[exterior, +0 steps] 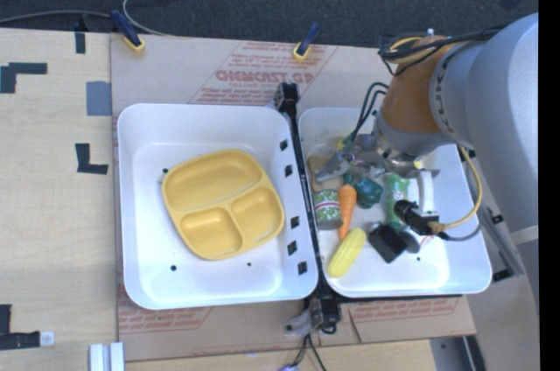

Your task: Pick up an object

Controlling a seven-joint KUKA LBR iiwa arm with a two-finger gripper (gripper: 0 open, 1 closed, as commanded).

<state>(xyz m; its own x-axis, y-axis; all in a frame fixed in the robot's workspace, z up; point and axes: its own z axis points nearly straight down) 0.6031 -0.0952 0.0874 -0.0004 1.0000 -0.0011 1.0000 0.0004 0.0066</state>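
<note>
The surface point(52, 185) carries two white bins; the jaws point(350, 164) hang low in the right bin point(437, 273), their state impossible to tell. A carrot point(346, 207) lies just below them, likely the target; next comes closing and lifting.

Right white bin point(455, 273): orange plastic carrot point(346, 207) upright-ish, yellow plastic corn cob point(346, 252) diagonal below it, small green-labelled can point(327, 208) beside carrot (left), black blocky piece point(386, 241) right of corn.
</note>
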